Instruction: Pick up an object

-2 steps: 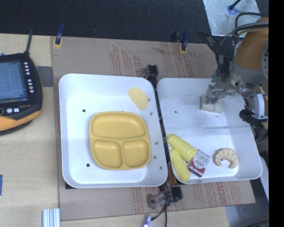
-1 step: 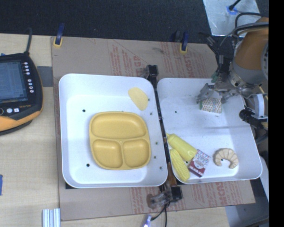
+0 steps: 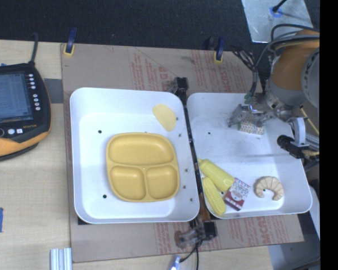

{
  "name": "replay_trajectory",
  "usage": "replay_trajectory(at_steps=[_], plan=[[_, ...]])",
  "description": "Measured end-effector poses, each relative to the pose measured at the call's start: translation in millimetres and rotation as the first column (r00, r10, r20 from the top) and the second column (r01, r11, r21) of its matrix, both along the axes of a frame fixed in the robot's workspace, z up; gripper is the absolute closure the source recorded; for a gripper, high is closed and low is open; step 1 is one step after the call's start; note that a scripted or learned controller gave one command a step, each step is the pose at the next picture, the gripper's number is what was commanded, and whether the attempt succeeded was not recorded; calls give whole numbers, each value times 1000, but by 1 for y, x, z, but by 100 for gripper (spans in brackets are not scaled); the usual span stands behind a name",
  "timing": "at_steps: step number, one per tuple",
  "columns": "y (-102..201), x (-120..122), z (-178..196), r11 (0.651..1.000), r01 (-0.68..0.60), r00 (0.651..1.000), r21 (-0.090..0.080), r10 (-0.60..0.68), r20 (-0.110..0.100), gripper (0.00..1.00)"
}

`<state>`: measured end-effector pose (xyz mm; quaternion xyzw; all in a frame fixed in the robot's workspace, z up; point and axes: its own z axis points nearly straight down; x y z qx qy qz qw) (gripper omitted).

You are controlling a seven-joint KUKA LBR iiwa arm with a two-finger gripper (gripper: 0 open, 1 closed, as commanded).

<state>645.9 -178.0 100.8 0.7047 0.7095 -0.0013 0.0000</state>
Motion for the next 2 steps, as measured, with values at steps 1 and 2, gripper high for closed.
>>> replay_trajectory(at_steps=[1,2], plan=[[-11,11,8,1000,2,1000,1,-2,1,0],[19,10,8,1000,1,1000,2,-1,-3,0]])
